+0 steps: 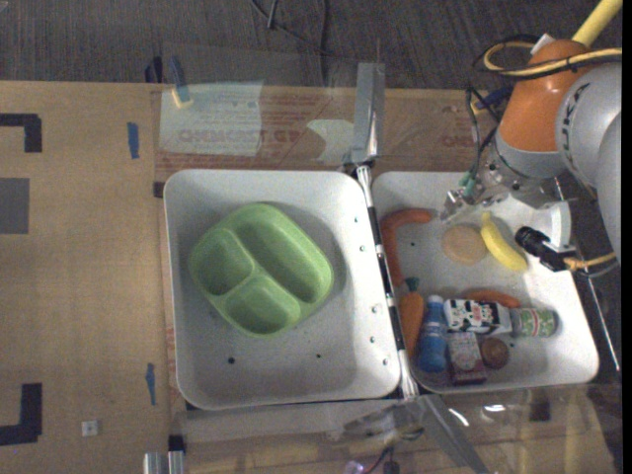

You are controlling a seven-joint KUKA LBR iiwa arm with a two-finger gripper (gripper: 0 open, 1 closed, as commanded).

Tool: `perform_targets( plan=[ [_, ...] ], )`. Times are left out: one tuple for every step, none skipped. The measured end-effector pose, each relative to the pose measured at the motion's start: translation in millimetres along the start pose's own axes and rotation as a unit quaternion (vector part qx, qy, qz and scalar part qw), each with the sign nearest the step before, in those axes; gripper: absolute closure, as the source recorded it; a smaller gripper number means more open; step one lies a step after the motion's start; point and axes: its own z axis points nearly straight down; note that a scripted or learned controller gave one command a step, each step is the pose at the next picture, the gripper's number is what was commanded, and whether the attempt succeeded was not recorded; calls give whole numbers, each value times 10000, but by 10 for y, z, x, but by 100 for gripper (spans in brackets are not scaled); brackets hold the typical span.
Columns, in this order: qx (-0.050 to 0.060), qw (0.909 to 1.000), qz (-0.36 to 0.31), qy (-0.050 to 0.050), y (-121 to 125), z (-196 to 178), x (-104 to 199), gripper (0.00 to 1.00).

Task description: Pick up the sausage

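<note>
- The sausage (397, 233) is not picked up yet; it lies in the right bin (583, 358), a curved reddish-orange piece along the bin's left wall, near the far corner.
- The gripper (464, 199) hangs over the far part of the same bin, a little to the right of the sausage and apart from it. It is small and blurred from here, so I cannot tell whether it is apart or together, and I see nothing held in it.
- So I judge the whole grasp and the lift are left to do.
- Room is tight: the sausage rests close against the wall that divides the two bins, and a round tan piece (463, 244) and a banana (502, 243) lie just to its right.
- The near half of this bin is crowded with a blue bottle (432, 335), a milk carton (484, 316) and other small things.
- The left bin (197, 363) bears a green divided plate (261, 267) with open floor around it.
</note>
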Motion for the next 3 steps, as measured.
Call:
perform_targets(
  plan=[
    [9, 9998, 196, 8, -64, 119, -193, 100],
    [28, 9975, 710, 25, 149, 117, 460, 100],
    [35, 9974, 716, 12, 139, 117, 444, 0]
  ],
)
